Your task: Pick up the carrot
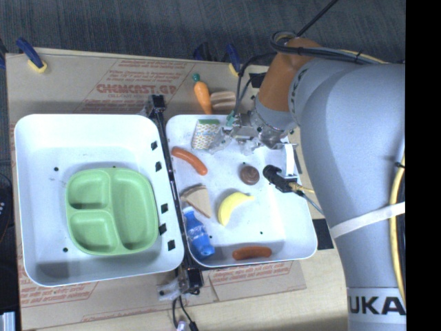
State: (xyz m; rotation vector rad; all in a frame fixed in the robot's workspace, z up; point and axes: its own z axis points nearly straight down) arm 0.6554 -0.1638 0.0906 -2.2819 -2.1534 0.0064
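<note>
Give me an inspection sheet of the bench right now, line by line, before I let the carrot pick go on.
Surface: brown board bearing two white bins side by side.
Job's things: carrot lies on the board outside the bins, just beyond the right bin, beside a bun-like piece.
Clutter: right bin holds two sausages, banana, blue bottle, wedge of bread, patterned box, brown round piece. Left bin holds a green divided plate.
Grippers: gripper sits over the right bin's far edge, near the patterned box, apart from the carrot.
Cables: black cable loops above the wrist.
Surroundings: blue clamps at the board's far edge.
</note>
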